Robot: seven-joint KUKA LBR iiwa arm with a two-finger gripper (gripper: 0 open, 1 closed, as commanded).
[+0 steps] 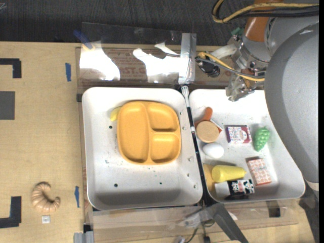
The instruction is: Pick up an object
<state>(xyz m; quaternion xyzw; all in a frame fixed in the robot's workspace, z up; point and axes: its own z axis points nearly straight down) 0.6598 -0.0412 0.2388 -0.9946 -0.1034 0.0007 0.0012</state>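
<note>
Seen from above: gripper point(238, 91) hanging over right bin's point(283, 158) far rim, finger spread impossible to tell. Inside the right bin: white egg point(213, 150), green bumpy item point(261, 138), yellow bottle point(227, 173), small cartons point(238, 134). Orange divided plate point(149, 131) in left bin point(98, 151).

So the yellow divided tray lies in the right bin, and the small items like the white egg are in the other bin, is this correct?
Not quite. The camera view shows the yellow divided tray in the left bin; the white egg and the other small items are in the right bin.
</note>
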